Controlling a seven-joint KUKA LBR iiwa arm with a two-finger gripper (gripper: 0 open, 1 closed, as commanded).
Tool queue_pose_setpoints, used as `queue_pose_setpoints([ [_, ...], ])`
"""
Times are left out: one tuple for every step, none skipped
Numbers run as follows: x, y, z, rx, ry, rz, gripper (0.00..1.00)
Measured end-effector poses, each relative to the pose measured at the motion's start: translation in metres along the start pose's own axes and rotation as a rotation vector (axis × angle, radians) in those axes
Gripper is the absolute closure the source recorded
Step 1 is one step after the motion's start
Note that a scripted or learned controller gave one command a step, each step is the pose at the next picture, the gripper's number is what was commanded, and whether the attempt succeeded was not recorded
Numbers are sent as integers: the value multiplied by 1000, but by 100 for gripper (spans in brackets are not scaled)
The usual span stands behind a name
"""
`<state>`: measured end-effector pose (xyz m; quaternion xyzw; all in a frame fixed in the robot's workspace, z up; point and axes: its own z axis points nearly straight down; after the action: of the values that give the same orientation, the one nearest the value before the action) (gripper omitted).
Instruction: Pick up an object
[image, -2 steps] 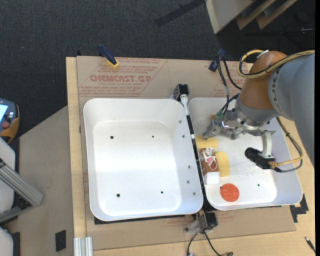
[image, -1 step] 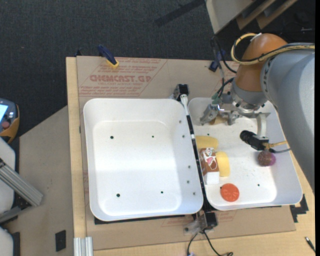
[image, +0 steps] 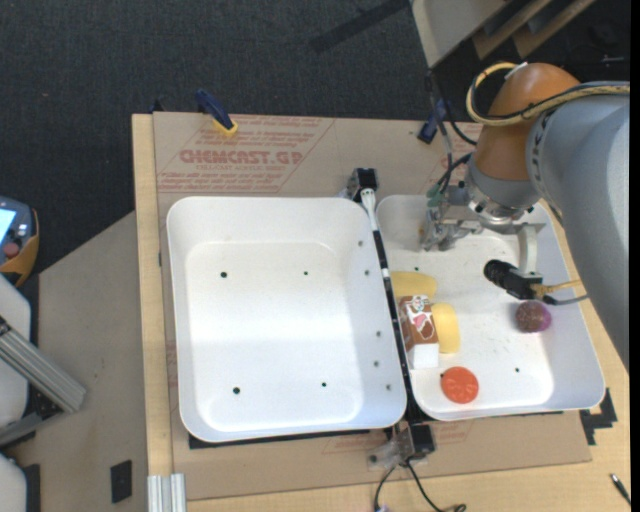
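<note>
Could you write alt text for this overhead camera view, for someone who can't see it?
A grey robot arm reaches from the right, its gripper low over the far end of the right white bin, which holds an orange disc, a purple ball and yellow pieces. A left bin sits beside it.

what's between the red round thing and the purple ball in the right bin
Nothing lies between them: in the camera view, the stretch from the red disc to the purple ball is bare white floor of the right bin.
</note>
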<state>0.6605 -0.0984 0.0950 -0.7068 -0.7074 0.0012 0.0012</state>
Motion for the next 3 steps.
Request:
queue_pose_setpoints([
  [19, -4, -200, -21, -2, -2, 100],
  [38, 6, -363, -27, -3, -3, 100],
  [7, 4, -448, -18, -4, 3, 100],
])
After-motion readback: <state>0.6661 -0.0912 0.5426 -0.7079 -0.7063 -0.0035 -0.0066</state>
